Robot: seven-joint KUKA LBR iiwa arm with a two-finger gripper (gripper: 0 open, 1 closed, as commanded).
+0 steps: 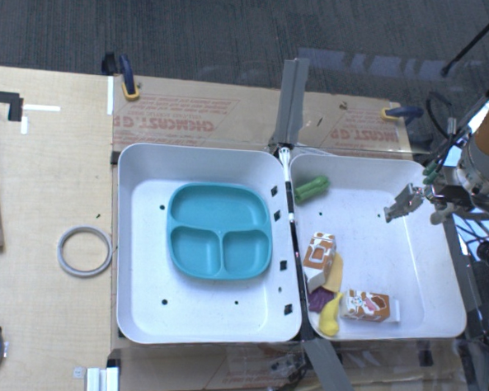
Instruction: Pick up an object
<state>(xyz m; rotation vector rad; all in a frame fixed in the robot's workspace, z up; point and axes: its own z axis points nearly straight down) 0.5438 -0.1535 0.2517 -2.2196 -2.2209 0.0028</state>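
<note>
Two bins: a left bin (134,250) and a right bin (438,268) sat side by side on the table (47,187), filling the middle of the frame.
Left bin: it held a teal divided plate (221,231), flat and roughly central, well apart from anything worth grasping.
Right bin: the candidates lay here, a green object (311,188) at the upper left corner, and a cluster along the lower left wall.
Cluster: a small printed carton (319,251), a yellow banana-like piece (331,307) with something purple (317,299) beside it, and a second printed packet (370,306) at lower middle; the first three touched or overlapped, probably having slid against the wall.
Gripper: the gripper (401,203) hung at the upper right of the frame, over the right bin's far side, with nothing between its fingers; how wide they stood, I could not tell.
Distance: the gripper was well apart from every object.
Judgement: the lone green object or the separate packet looked easier targets than the crowded pile.
Table extras: a grey ring (85,250) lay at the left.
</note>
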